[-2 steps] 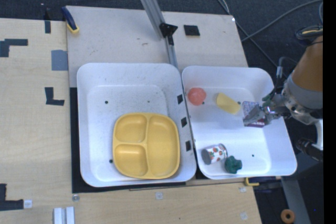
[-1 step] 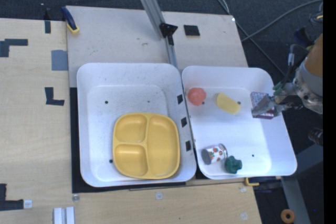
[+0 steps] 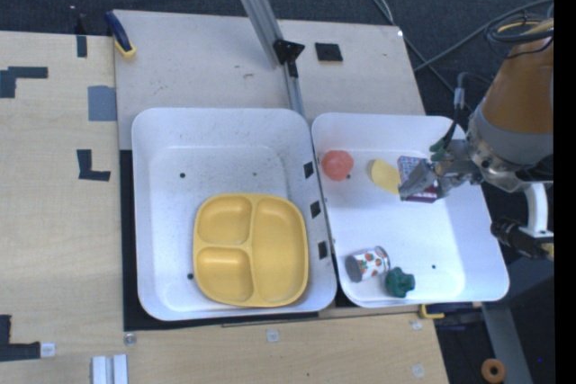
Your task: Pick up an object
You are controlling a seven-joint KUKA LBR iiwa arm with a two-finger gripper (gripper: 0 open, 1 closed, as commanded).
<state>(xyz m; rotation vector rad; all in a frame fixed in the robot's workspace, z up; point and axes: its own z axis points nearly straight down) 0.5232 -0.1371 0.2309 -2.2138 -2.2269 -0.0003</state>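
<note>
Pincer (image 3: 421, 182) sits low in the right bin (image 3: 468, 283), close under that bin's far-right rim, with the orange-banded arm (image 3: 522, 94) coming in over the right wall. Whether it is spread or pressed together cannot be told; a dark reddish bit shows under its tip, too blurred to name or to call held. Just to its left, nearly touching, lies a yellow object (image 3: 385, 174). Further left, near the wall shared by the two bins, rests a pink-orange ball (image 3: 338, 165), apart from the yellow piece. Toward the near rim, well clear of the pincer, a small white can with red marks (image 3: 367, 263) lies on its side, and a green lump (image 3: 400, 282) sits just beside it. Between that pair and the pincer the white floor is bare, with open room also along the right wall. Beyond the shared wall, the left bin (image 3: 162, 193) holds a yellow divided plate (image 3: 252, 249) against its near-right corner.
</note>
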